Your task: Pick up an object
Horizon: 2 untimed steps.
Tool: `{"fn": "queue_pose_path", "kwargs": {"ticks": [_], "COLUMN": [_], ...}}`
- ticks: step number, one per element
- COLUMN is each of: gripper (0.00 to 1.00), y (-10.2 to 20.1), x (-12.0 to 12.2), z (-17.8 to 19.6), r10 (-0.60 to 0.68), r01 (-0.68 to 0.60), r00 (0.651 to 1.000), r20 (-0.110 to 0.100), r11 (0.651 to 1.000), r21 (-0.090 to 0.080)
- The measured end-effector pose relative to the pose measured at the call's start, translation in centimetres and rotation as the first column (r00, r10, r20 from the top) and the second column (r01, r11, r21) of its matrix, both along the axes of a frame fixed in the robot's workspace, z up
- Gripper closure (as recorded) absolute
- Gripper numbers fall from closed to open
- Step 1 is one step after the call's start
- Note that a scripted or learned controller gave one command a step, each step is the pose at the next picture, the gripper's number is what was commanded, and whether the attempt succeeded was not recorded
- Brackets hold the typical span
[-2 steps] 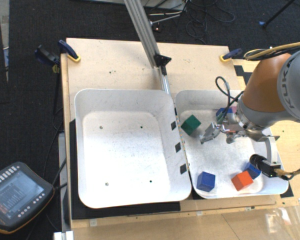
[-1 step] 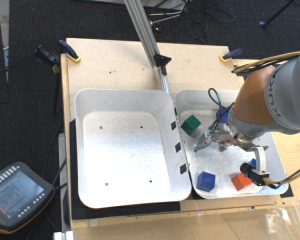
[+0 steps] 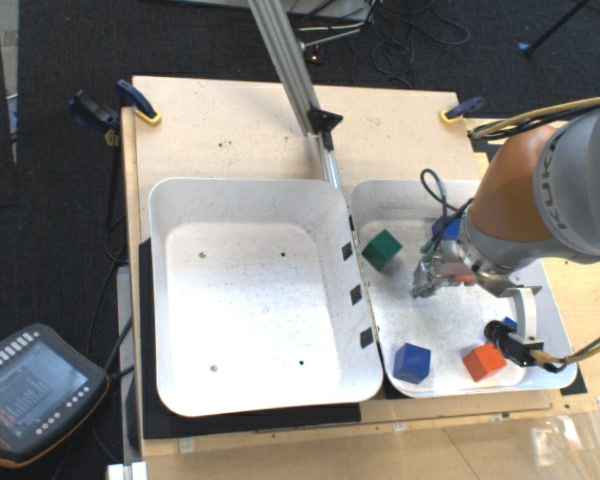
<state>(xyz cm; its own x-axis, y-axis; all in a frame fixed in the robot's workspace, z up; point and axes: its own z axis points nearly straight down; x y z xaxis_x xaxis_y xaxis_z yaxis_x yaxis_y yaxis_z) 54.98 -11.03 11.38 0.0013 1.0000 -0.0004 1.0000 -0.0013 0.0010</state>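
Camera view, looking down at a slant on a pale wooden bench [image 3: 240,128] that carries two shallow white plastic bins side by side. My grey arm with its orange band [image 3: 540,198] reaches in from the right. My claw [image 3: 423,283] hangs low over the middle of the right bin [image 3: 440,328].

Three small things lie in that bin. A small green cube [image 3: 382,249] sits towards the upper left, near my claw but apart from it. A small blue cube [image 3: 412,362] sits at the lower left, close to the front wall. A small orange-red cube [image 3: 483,361] sits at the lower right. The left bin [image 3: 250,298] shows a bare white floor with a few dark specks.

My claw is small and blurred here, so I cannot tell whether it is open or closed. No cube appears to be in it, and all three seem to rest on the bin floor.

I judge that the pick is not yet done and that I am at the approach. What is left is to settle on one cube, probably the green cube as the nearest, then close on it and lift it clear.
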Motion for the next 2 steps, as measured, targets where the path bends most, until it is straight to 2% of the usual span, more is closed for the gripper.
{"fn": "queue_pose_path", "kwargs": {"ticks": [1, 2], "gripper": [1.00, 1.00], "y": [-0.5, -0.4], "x": [-0.1, 0.4], "z": [4.4, 10.8], "r10": [0.000, 0.005], "r01": [0.000, -0.005], "r00": [1.000, 1.000], "r20": [0.004, 0.007], "r11": [1.000, 1.000], "r21": [-0.001, -0.002]}}
